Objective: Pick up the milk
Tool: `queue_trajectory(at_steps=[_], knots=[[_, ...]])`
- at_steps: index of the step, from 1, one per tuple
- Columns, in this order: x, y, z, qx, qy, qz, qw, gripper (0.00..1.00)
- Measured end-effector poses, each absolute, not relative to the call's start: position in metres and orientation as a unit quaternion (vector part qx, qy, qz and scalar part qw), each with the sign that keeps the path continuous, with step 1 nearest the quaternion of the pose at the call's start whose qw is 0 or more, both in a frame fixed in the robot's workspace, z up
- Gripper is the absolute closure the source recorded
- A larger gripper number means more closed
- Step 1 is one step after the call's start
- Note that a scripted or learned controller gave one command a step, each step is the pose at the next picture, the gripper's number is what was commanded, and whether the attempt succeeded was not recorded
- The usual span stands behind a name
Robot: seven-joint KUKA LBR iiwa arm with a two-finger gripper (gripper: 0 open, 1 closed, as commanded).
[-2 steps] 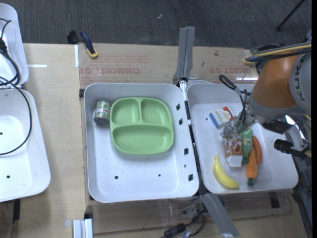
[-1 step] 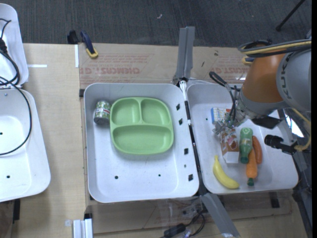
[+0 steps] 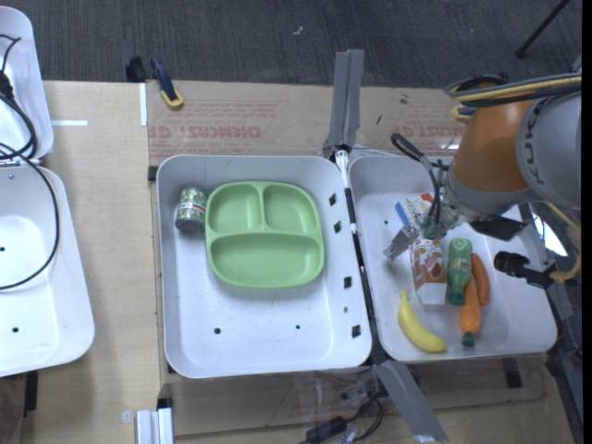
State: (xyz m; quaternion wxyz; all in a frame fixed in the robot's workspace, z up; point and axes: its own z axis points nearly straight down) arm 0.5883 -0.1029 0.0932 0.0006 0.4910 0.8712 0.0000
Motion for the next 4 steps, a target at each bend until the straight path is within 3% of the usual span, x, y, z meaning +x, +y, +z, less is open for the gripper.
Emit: queue_trajectory(at_steps=[1, 2, 3, 4], knots=[[0.521, -0.135, 0.092, 0.471, 0.882, -0.0002, 0.0, 0.0], [0.523, -0.136, 0.101, 0.473, 0.881, 0.0008, 0.001, 1.0], [0.486, -0.062, 0.204, 0.372, 0.928, 0.0, 0.0, 1.0], [0.486, -0.062, 0.204, 0.372, 0.928, 0.0, 0.001, 0.0]])
